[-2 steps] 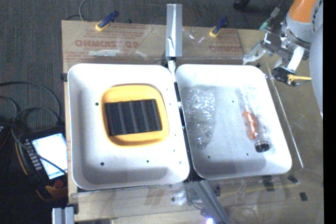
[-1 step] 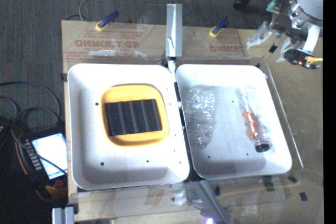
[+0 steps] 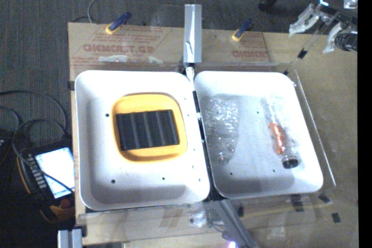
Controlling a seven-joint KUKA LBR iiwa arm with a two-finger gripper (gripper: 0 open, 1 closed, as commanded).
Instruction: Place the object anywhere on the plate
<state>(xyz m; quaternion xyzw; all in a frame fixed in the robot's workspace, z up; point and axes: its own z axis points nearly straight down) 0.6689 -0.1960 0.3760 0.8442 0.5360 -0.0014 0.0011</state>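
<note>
Counting two white bins, we find one yellow plate (image 3: 151,128) with a dark ribbed centre in the left bin (image 3: 93,183) and one clear tube (image 3: 279,135) (orange inside, dark cap) lying in the right bin (image 3: 302,180), near its right wall, beside crumpled clear plastic (image 3: 224,125).

Clear plastic bottle (image 3: 224,128), glossy white bins (image 3: 93,183)
</note>
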